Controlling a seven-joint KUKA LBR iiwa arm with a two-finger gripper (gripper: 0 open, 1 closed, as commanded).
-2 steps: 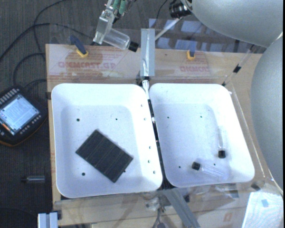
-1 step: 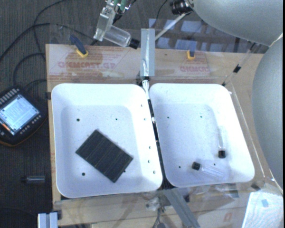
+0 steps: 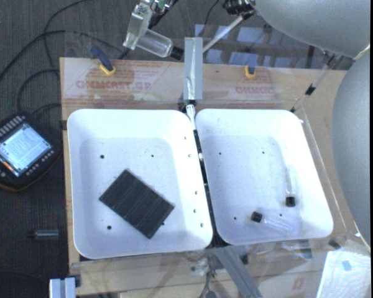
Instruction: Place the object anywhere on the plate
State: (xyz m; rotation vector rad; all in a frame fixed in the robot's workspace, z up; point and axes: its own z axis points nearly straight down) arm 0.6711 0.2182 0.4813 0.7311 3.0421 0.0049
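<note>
A dark ribbed rectangular plate (image 3: 137,203) lies flat in the left bin (image 3: 87,129), turned at an angle, near its front middle. My gripper (image 3: 138,36) hangs beyond the back edge of the bench, above and behind the left bin. A clear tube with a dark cap (image 3: 156,44) lies crosswise at its fingertips, and the fingers look shut on it. In the right bin (image 3: 311,141), two more clear tubes with black caps (image 3: 290,190) (image 3: 267,220) rest near the front right corner.
A metal bar (image 3: 193,73) stands upright at the back between the bins. Yellow clamps (image 3: 105,68) (image 3: 250,72) grip the bench's rear edge. A control pendant (image 3: 18,151) lies on the floor to the left. The grey arm (image 3: 317,11) crosses the top right.
</note>
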